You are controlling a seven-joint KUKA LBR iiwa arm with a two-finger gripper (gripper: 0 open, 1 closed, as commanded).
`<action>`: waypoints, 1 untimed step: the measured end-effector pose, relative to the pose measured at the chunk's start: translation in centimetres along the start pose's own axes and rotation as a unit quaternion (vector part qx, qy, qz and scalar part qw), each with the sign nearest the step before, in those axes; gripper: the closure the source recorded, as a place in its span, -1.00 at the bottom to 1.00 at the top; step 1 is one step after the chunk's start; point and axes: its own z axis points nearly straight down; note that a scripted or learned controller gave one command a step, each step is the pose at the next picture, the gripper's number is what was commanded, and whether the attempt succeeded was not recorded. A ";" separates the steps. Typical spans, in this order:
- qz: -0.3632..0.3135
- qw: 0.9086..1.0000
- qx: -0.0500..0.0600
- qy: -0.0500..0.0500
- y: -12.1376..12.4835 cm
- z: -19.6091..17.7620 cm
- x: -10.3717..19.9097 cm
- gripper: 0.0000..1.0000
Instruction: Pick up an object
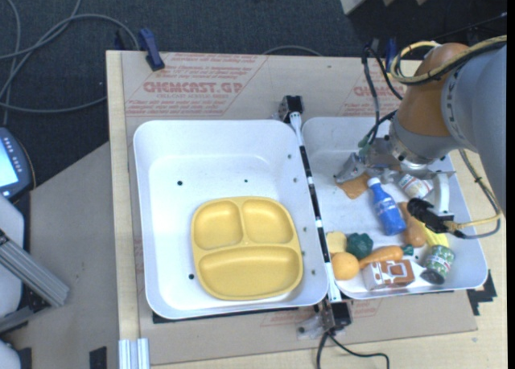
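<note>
In the right bin (322,138), near its back half, we see the gripper (360,168) low over the floor, the grey arm (467,86) reaching in from the right. We cannot tell how far the jaws stand apart. A tan flat piece (353,187) lies just beside the gripper tip, on its near side; whether they touch, we cannot tell. The blue bottle (387,207) lies next to it, tilted. Along the front edge: orange ball (345,265), green piece (360,243), carrot (383,254), small carton (392,274). A yellow divided plate (245,247) sits in the left bin (161,150).
</note>
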 end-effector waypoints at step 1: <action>0.000 1.000 -0.002 -0.001 0.0 -1.2 0.0 1.00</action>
